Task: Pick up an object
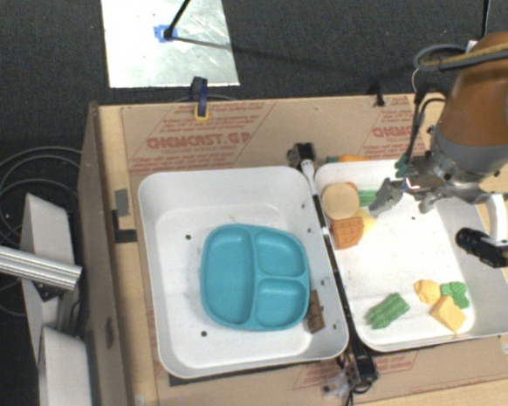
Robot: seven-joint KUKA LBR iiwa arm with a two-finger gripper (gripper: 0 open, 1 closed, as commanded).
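Nearest my cam, at the front of the right bin (420, 250): a green pod-like piece (388, 310), a small orange-yellow piece (426, 291), a small green leafy piece (454, 292) and a yellow wedge (449, 315). The last three are bunched together, touching or nearly so. The pod-like piece lies just left of them, apart.

Rear-left of same bin: a round tan bun (340, 200) close to the wall by the divider, w/ an orange waffle-like block (347, 232) touching it on the near side. A yellow scrap (367, 223) peeks out at the block's right. An orange item (352, 158) sits at the rear wall; shape unclear.

Gripper (392, 194) hangs over the rear part of the right bin, just right of the bun, arm reaching in from the right. Jaw state: I cannot tell from this angle. A green bit (369, 196) shows btwn gripper and bun; can't say if they touch. All other objs noted rest on the bin floors.

Left bin (174, 248): a blue 3-compartment plate (253, 277) lies flat in the middle. A brown item (313, 311) lies at the plate's right edge, against the bin's right wall; too small to identify.
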